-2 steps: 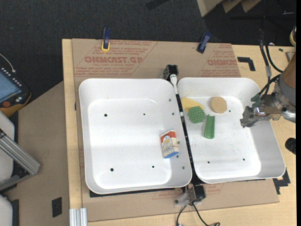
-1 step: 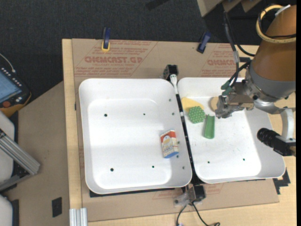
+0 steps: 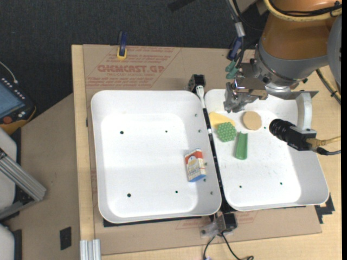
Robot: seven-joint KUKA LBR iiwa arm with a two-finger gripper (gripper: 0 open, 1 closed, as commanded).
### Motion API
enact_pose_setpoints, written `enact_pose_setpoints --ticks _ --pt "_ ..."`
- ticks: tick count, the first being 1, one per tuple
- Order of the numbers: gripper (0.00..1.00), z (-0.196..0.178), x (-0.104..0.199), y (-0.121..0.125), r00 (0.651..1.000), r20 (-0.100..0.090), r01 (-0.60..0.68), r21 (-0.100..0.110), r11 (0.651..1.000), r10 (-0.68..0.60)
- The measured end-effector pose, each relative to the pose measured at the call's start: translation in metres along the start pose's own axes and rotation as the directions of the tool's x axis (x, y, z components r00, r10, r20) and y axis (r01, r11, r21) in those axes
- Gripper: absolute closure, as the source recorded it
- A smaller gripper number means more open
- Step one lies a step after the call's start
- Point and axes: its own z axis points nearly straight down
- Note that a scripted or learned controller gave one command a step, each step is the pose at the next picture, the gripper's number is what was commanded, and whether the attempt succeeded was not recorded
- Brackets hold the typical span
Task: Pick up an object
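While our gripper (image 3: 234, 106) hangs low over the yellow wedge (image 3: 217, 117), we cannot tell its grip, so nothing looks picked up yet.

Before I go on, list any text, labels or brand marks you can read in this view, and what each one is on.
"CHEMCAST GP": red print on the brown board under the bins, above the left bin; the last letters are faint.
Smaller red lines around that print: too small to read.
Small carton in the left bin: red, white and blue printing, too blurred to read.
Blue screen at the left edge: markings too small to read.
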Motion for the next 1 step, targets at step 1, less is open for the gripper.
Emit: enact_pose_setpoints --ticks 1 --pt "1.00 -0.0223 0.0701 -0.0368 1.000 -0.003 0.001 0.005 1.000 -0.001"
